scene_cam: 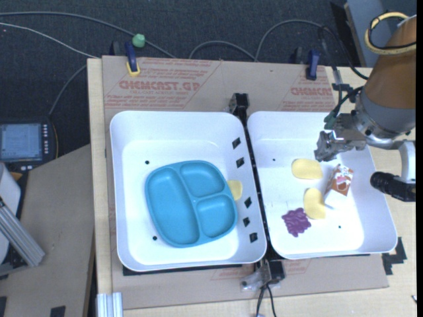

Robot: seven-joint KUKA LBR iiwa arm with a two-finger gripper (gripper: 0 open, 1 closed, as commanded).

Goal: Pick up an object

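Note:
In the right bin (370, 240) lie a pale yellow piece (307, 169), a second yellow piece (314, 204), a purple grape bunch (297, 221) and a small red and white carton (339, 183). My gripper (326, 148) hangs over the upper part of that bin, just right of and above the pale yellow piece. Nothing shows between its fingers. The left bin (125, 177) holds a blue sectioned tray (190, 202) with a small yellow piece (234, 189) at its right edge.
A black divider with clips (246, 170) runs between the two bins. Both bins rest on a cardboard sheet (165, 78) held by blue clamps (133, 63). Cables cross the dark floor behind. A small screen (22, 141) stands at the left.

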